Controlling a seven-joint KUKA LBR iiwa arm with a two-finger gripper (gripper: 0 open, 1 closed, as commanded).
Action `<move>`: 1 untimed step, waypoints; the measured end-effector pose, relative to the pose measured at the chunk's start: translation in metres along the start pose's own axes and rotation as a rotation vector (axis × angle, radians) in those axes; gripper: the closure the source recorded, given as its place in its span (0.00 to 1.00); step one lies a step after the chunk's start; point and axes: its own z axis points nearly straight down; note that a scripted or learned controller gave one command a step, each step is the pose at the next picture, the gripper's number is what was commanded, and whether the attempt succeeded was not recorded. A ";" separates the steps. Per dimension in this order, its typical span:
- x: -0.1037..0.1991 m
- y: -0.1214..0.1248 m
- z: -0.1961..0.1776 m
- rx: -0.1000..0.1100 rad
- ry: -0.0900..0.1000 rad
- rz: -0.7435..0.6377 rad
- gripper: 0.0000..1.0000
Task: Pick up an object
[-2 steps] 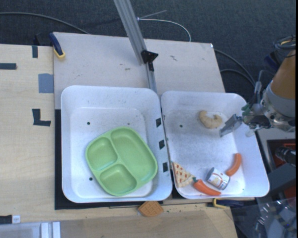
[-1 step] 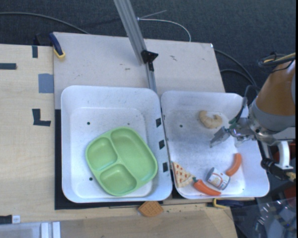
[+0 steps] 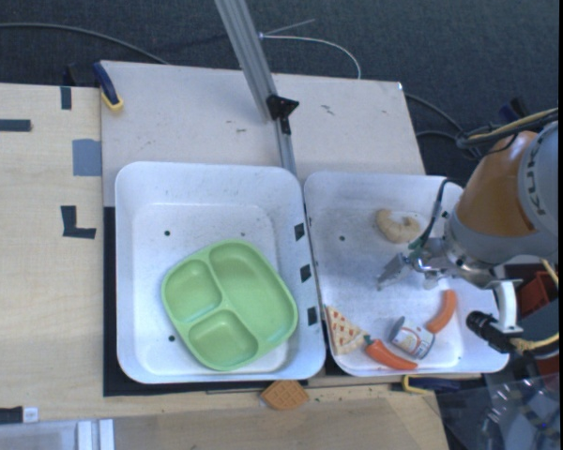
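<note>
Reaching in over the right bin (image 3: pixel 357 187), the grey arm (image 3: pixel 507 204) with its orange band carries the jaws (image 3: pixel 394 272) low above the bin's bare middle; two thin dark fingers (image 3: pixel 388 276) splay apart there in a narrow fork, with nothing between them.

Taking the right bin as the landmark: a pale beige lump, perhaps a pastry (image 3: pixel 397 224), lies in its upper middle, just above the jaws and apart from them. Along its lower edge sits a cluster of things: a wedge-shaped waffle slice (image 3: pixel 343 328) in the lower left corner, an orange carrot (image 3: pixel 390 354) beside it against the lower rim, a small can (image 3: pixel 411 337) on its side touching the carrot, and a second orange stick-like piece (image 3: pixel 441 311) tilted just above the can, towards the bin's right side. All of these lie below the jaws and clear of them.

Left of the right bin, sharing its rim, is the left bin (image 3: pixel 131 251), which holds a green divided plate (image 3: pixel 229 304). Below the two bins, on the desk (image 3: pixel 38 279), rests a brown cookie (image 3: pixel 283 396) near where the bins meet.
</note>
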 end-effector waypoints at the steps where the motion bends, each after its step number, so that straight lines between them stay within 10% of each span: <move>1: 0.000 0.001 -0.013 -0.004 -0.001 0.000 1.00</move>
